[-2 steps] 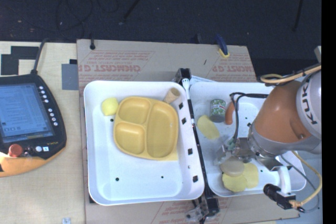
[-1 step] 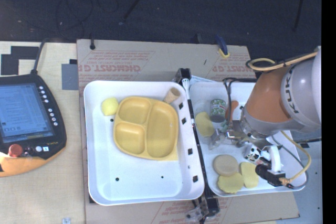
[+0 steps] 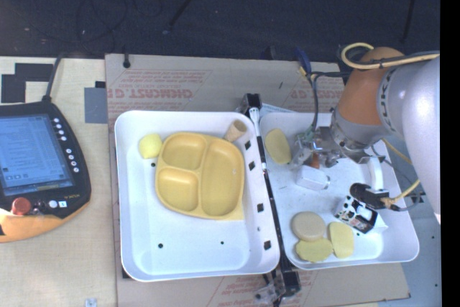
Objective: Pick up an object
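- Near rim of the right shallow white plastic bin (image 3: 406, 248): a flat pale-yellow piece (image 3: 314, 250) touches a second pale-yellow piece (image 3: 342, 239). A round tan disc (image 3: 309, 224) sits just behind, touching them.
- Mid bin: a small white rectangular block (image 3: 314, 180) lies flat, apart from the disc.
- The gripper (image 3: 314, 153) is low in this bin, just behind the white block and close over it. I cannot tell if it is open or closed, and nothing is visibly held.
- Just left of the gripper: a yellow oval piece (image 3: 277, 146) near the bin's left wall.
- The left shallow white plastic bin (image 3: 187, 248) holds:
  - a yellow three-compartment plastic plate (image 3: 201, 175)
  - a small yellow ball (image 3: 149, 146) at the plate's left
  - a tan cup-shaped thing (image 3: 236, 130) at the far right corner, apart from the gripper
- Step, my read: reach/descent over the right bin, no grasp confirmed. The likely target is the white block or the yellow oval, can't say which.
- The next move calls for centring on one item, closing, then a straight lift. The flat block may slip.
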{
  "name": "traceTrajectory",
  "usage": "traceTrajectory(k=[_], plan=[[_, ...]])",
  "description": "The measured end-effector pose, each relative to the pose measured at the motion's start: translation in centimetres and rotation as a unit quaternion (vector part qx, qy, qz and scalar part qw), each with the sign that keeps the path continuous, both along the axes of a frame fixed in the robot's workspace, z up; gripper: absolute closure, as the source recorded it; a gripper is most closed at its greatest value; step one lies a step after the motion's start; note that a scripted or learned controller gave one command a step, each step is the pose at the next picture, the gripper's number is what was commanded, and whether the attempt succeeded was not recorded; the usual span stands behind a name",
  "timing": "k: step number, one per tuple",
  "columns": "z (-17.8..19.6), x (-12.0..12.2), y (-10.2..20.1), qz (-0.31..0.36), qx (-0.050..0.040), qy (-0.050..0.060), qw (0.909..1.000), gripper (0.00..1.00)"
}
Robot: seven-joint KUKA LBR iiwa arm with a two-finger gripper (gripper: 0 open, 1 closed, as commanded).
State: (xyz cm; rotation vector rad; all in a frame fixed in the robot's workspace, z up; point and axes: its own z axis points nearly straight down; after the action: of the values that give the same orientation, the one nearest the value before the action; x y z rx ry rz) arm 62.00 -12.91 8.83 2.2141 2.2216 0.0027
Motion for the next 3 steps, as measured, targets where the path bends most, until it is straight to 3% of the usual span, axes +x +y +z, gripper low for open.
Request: traceTrajectory(k=[1, 2, 3], plan=[[-0.1, 2.5, 4.0, 0.0, 0.0017, 0.003, 1.0, 0.0], [0.0, 2.3, -4.6, -0.004, -0.0005, 0.003, 1.0, 0.0], [1.0, 2.3, -4.3, -0.002, 0.0013, 0.005, 1.0, 1.0]])
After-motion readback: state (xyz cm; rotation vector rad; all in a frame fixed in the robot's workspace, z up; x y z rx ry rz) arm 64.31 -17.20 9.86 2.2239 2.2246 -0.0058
